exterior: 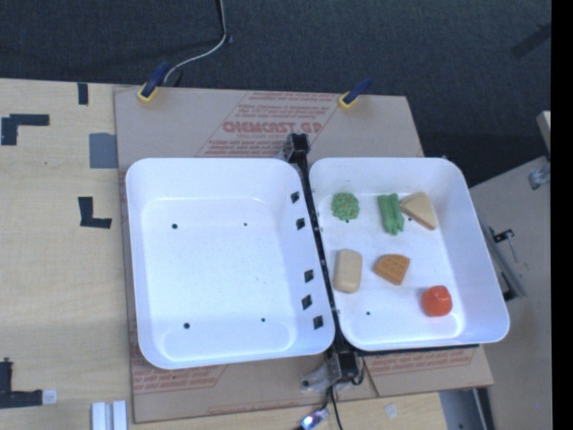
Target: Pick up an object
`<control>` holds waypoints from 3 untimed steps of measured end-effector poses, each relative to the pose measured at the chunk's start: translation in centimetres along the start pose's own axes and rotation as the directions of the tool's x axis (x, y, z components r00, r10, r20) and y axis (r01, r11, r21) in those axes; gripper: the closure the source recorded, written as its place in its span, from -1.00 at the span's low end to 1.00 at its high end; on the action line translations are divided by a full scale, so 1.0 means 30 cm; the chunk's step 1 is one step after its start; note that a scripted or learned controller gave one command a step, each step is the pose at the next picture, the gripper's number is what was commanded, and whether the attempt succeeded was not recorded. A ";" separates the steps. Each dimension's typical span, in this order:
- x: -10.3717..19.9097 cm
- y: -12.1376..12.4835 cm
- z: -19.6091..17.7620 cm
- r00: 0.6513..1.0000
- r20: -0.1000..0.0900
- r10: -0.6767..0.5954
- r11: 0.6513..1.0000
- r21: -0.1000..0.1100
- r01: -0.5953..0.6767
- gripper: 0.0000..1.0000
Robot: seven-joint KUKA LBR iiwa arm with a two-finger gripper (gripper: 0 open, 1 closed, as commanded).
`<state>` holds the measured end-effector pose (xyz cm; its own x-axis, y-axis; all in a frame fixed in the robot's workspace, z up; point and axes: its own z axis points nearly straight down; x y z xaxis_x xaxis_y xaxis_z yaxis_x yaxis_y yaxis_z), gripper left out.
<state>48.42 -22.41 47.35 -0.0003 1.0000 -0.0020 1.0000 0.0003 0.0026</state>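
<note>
- The two white bins sit side by side on a brown board; the left bin carries no objects, while the right bin holds all five candidates for the pick.
- The gripper's jaw state cannot be told from this view, so it is unknown whether a descent would start wide or narrow.
- Biggest risk, as a judgement: the bin walls. The tan wedge lies near the back right wall and the red piece near the front right corner, so a finger coming down beside either could strike the sloped wall and skid.
- Next risk: crowding. The green bean pod lies just beside the tan wedge, perhaps touching it; fingers closing on one could nudge or trap the other.
- The beige roll and the orange chunk sit near each other mid-bin, apart but close enough that a wide approach might clip the neighbour.
- The roll also lies close to the divider between the bins, with its row of black clips; a finger on that side has little room.
- The green broccoli floret stands apart from the rest, but it is small, rounded and probably slips easily.
</note>
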 end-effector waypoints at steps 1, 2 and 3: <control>0.001 0.000 -0.102 1.000 0.000 -0.001 1.000 0.000 0.001 -1.00; 0.048 0.000 -0.212 1.000 0.000 -0.001 1.000 -0.001 0.001 -1.00; 0.073 0.320 0.083 1.000 -0.004 -0.005 1.000 0.011 0.005 -1.00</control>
<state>58.02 -20.23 44.89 -0.0050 1.0000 0.0022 1.0000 0.0051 -0.0086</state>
